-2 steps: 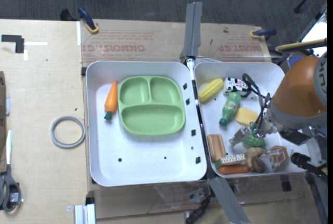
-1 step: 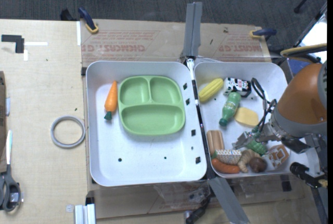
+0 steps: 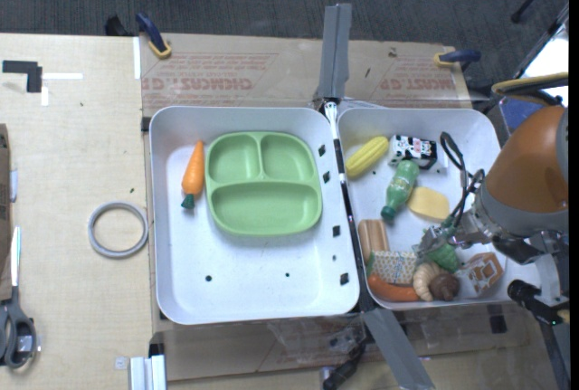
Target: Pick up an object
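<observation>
1. The cluttered pile of small toy foods (image 3: pixel 425 275) lies in the near right corner of the right white bin (image 3: pixel 479 121); no single target stands out.
2. The two-finger gripper (image 3: pixel 441 243) hangs low over that pile; how far it is open cannot be told, nor whether it has hold of anything.
3. Farther back in the same bin lie a green plastic bottle (image 3: pixel 399 190), a yellow corn cob (image 3: pixel 366 156) and a yellow wedge (image 3: pixel 429 203).
4. The left white bin (image 3: pixel 253 289) holds a green divided plate (image 3: pixel 263 183) with an orange carrot (image 3: pixel 192 173) just beside it.
5. A grey tape ring (image 3: pixel 118 228) rests on the bench, well apart.
</observation>
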Controlling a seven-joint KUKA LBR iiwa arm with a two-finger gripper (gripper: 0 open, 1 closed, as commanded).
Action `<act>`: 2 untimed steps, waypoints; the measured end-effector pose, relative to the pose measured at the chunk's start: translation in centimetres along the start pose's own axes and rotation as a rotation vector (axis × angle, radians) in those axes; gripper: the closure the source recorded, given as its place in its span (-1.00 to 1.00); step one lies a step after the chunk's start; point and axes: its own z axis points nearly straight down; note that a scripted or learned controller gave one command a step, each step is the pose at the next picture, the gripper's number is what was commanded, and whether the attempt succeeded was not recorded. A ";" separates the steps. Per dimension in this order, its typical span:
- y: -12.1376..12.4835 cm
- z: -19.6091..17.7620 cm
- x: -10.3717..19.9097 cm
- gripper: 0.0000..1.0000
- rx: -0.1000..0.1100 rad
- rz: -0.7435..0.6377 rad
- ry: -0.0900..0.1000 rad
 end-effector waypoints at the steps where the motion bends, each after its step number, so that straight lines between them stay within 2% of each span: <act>1: 0.0 -0.8 -0.1 1.00 0.000 0.001 0.000; 2: 5.9 -11.6 8.0 1.00 0.002 0.036 -0.001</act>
